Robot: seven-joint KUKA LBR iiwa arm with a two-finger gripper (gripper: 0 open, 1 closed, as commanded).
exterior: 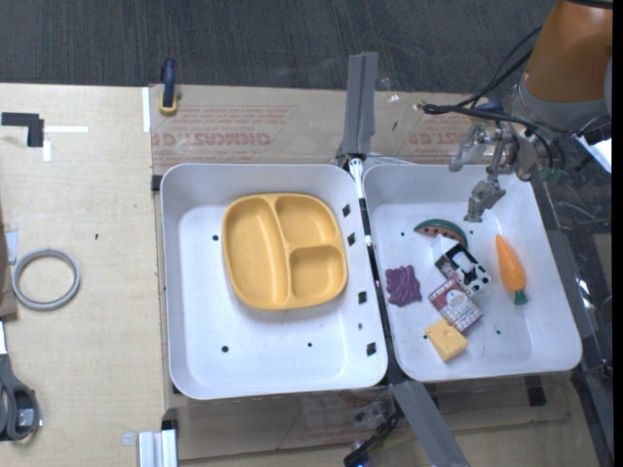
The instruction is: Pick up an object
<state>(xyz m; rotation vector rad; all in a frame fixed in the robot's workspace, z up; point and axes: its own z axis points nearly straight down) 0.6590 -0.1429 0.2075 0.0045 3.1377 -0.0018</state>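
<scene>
Right bin [545,353], nearest first: yellow cheese wedge [446,341] at 6 o'clock; red-and-white packet [456,305] just above it; purple grape cluster [402,284] at 9 o'clock; black-and-white block [462,268] touching the packet; orange carrot [511,267] at 3 o'clock; watermelon slice [440,229] toward 12 o'clock. Gripper [482,200] at 1 o'clock over the bin, nothing between its fingers; cannot tell its spread. Left bin [195,358]: yellow divided plate [284,251], centre. Worktop [78,377]: grey ring [44,278] at 9 o'clock.
</scene>
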